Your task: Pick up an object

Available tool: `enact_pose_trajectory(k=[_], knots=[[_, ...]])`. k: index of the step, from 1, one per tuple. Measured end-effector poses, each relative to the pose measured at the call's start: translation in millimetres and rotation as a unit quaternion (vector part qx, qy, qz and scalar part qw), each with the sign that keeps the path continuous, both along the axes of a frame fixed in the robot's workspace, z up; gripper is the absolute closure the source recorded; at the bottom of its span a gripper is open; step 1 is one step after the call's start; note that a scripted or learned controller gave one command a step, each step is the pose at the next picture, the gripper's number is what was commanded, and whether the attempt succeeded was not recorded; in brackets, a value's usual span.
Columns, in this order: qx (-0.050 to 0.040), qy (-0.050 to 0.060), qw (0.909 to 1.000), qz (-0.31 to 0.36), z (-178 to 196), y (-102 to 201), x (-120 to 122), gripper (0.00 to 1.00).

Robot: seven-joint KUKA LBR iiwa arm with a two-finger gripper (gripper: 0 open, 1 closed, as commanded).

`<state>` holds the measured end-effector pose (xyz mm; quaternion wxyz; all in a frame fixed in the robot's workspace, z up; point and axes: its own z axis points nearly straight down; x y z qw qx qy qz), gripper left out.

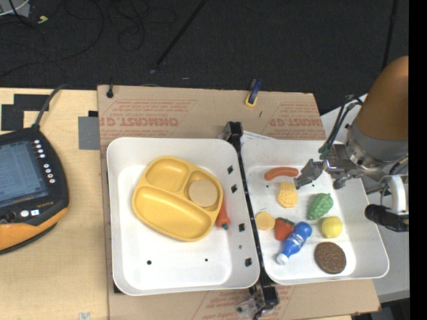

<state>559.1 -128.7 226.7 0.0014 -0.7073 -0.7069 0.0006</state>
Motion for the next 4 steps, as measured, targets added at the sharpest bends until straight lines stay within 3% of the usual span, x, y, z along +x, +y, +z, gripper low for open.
enact_pose_trajectory(k=[1,2,3,4], knots=[[0.0004,0.0,1.0,-0.001,9.8,-1.0,0.0,1.0],[-0.0001,-0.01,0.9999,0.003,260.8,78.6,-40.0,1.0],[0.0001,0.005,1.0,0.002,155.4,127.1,-78.7,1.0],[-0.0003,-0.002,1.0,0.001,178.0,157.2,-83.1,1.0]])
